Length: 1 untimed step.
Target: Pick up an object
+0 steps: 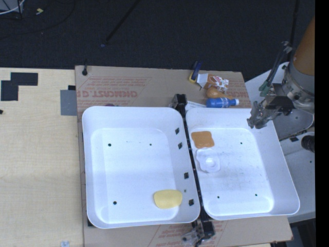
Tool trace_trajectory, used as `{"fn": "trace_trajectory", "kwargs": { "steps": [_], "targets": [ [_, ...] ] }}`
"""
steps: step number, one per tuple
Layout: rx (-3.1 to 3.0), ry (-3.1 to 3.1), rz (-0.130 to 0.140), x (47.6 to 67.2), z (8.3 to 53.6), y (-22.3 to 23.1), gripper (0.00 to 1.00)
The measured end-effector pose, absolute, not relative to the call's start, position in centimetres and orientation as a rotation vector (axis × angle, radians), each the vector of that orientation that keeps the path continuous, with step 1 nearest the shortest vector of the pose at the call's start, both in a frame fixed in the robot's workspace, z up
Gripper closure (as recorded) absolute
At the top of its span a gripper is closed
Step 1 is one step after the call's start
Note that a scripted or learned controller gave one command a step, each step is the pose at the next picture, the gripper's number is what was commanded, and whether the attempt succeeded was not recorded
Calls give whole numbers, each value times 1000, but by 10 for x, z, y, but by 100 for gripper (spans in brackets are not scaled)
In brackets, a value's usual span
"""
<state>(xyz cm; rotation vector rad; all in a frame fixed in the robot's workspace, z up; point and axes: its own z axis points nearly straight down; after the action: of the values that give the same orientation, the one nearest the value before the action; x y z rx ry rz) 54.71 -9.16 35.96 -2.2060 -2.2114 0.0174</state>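
Overhead, the gripper [255,118] hangs by the far right corner of the right bin [280,161], with nothing seen between its fingers.

Whether the jaws stand wide or narrow cannot be told; the dark fingers blur together against the bin's rim. Inside the right bin, near its left wall, a flat brown square piece [202,139] lies just beyond a small white object [208,163], the two nearly touching and well apart from the gripper. In the left bin [92,153], a pale yellow object [167,198] rests near the front right corner. Behind the bins, on the cardboard sheet [128,86], sit a blue bottle [221,102] on its side, a brownish item [214,92] and a small red-and-white packet [219,81]. Black clips [181,133] run along the seam between the bins.
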Motion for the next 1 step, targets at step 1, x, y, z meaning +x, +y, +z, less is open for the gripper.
{"fn": "trace_trajectory", "kwargs": {
  "steps": [1],
  "targets": [
    [-2227,-2231,-15,520,511,-75,100]
  ]
}}
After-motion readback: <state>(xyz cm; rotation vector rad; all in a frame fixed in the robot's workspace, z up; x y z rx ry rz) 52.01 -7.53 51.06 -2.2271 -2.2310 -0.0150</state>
